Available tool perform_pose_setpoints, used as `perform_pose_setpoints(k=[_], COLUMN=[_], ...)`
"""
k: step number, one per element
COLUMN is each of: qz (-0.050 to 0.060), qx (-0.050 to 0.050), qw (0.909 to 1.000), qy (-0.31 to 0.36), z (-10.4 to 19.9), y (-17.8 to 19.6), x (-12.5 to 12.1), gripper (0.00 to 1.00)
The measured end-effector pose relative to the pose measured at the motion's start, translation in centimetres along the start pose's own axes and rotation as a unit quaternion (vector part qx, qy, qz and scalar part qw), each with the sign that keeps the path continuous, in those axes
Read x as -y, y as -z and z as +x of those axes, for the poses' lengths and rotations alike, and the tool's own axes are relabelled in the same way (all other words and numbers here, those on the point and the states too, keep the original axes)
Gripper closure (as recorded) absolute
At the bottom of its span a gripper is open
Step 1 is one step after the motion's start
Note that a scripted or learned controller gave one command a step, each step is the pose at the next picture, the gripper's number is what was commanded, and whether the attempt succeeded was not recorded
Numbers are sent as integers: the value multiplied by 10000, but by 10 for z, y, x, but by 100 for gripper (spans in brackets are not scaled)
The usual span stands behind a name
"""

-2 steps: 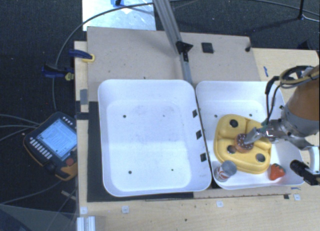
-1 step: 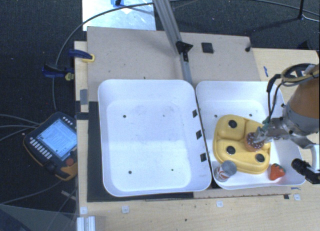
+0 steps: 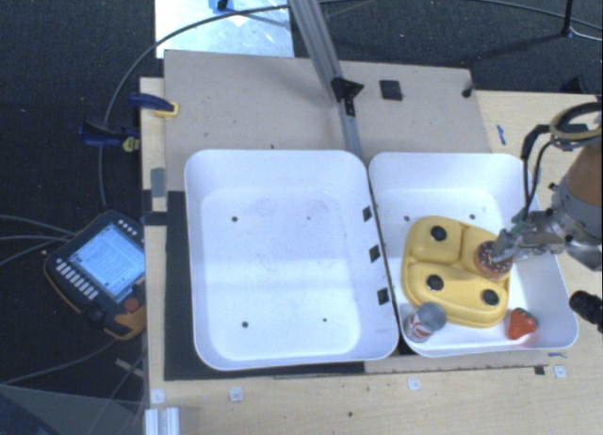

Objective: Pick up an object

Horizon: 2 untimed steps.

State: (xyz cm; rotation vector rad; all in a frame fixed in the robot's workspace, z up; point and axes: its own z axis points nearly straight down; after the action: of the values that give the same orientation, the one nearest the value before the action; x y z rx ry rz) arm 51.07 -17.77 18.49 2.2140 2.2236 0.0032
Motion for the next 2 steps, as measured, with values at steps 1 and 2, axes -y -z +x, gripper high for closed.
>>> perform_pose_setpoints(k=[1,2], qz=[-3,4], qx=[0,-8], qw=[10000,10000], qy=[3,29], z=[0,55], y=[31,40], x=[-2,-23], gripper=[100,100])
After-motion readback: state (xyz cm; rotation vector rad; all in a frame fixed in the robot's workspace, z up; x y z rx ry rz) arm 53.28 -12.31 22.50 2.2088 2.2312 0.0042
